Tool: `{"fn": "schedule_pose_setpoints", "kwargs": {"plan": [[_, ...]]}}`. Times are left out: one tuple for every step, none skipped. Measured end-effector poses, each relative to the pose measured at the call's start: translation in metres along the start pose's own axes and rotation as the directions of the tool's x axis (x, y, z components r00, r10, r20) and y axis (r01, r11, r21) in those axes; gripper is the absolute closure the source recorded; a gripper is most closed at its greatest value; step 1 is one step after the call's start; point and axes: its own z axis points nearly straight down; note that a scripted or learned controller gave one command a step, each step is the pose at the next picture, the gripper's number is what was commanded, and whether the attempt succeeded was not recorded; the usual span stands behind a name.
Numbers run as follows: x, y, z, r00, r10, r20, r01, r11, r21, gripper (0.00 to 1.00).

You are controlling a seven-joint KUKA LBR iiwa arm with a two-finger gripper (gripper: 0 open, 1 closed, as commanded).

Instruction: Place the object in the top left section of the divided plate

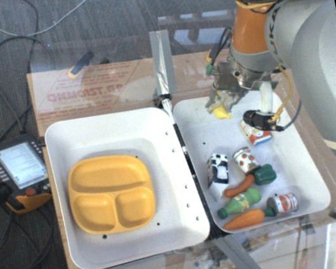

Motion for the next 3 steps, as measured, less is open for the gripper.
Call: {"fn": "schedule_pose_setpoints", "kwargs": {"plan": [[0.034, -0.073, 0.001, 0.997, 0.074, -0.004, -0.074, 0.997, 0.001, 1.00], [0.089, -0.137, 0.001, 0.998, 0.055, -0.005, -0.055, 0.998, 0.004, 1.00], [0.133, -0.201, -0.024, 0.975, 0.221, -0.002, -0.221, 0.975, 0.006, 1.00]]}}
